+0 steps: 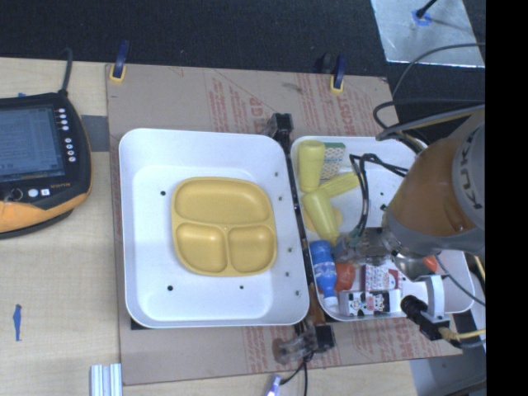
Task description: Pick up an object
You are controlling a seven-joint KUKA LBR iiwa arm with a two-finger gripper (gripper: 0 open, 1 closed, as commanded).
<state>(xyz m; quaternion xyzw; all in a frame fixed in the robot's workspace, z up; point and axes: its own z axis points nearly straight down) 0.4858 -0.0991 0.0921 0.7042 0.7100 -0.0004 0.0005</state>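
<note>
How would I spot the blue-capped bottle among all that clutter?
Find the right white bin, beside the one holding the yellow tray. Along its left wall, below the yellow items, lies the small bottle. It alone there has a blue cap.

One fixed camera looks down at a slant from above the bench point(58, 304), taking in both white bins point(140, 221).

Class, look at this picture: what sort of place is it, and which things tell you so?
Most likely a robotics lab test bench. A grey and orange robot arm reaches over two white bins, a handheld control pendant lies at the left, and cardboard sheeting is clamped to the bench.
</note>
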